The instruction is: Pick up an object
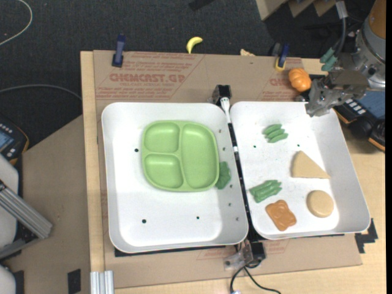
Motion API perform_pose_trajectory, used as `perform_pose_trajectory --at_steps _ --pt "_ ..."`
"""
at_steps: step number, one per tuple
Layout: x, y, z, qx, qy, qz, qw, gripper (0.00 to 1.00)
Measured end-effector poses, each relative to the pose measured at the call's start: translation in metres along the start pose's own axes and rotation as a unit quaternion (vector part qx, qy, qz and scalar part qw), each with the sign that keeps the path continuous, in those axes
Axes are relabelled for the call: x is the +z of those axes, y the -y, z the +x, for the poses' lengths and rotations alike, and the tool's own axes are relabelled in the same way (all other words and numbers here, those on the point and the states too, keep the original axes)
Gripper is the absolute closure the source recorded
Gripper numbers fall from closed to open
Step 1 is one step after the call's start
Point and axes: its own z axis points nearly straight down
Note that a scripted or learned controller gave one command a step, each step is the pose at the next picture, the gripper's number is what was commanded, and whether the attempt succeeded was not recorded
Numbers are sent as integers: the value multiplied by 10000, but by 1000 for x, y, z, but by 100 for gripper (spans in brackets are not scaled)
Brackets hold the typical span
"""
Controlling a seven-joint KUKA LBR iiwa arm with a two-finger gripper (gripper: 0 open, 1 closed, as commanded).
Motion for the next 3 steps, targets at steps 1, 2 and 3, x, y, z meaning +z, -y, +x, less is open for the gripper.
perform_pose_trajectory --at_steps 1,2,3 --pt "81 17 61 -40 -4 2 10000 100" --pt "-35 48 70 -21 -8 -123 9999 100" --pt "94 48 59 9 11 22 10000 100"
